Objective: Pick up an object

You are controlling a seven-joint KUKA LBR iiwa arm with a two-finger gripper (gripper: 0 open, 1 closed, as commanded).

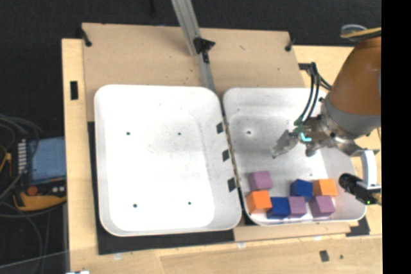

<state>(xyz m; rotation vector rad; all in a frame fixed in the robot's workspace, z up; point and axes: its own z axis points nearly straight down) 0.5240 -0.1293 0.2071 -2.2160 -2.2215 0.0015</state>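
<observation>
blocks, small and cube-like, seven counted, gathered along the near edge of the right bin [257,106].

camera view, contents:
- purple block [260,179], matte, with an orange block [259,200] touching its near side.
- blue block [280,207] and a second purple block [297,205], side by side against the near wall.
- second blue block [301,188], a smaller orange block [325,187] just beside it, a third purple block [322,205] in front of them.
- left bin [109,138], shallow, white, rounded corners, a few dark specks on its floor.
- right bin, same make, floor lightly scuffed and greyed toward the middle.
- arm [358,90], orange band above a grey wrist, dark cables along it, entering from the right.
- gripper [297,143], grey metal, hanging above the bare middle of the right bin; nothing shows between its fingers, and the spread of them cannot be told at this size.

key relation: the blocks lie toward the near wall from the gripper, apart from it; the blue and small orange pair sit closest, almost straight in front of it. as near-cubes they offer no long axis to align with.

judgement: packed neighbours may crowd a finger; the two blocks toward the divider look freer.
</observation>
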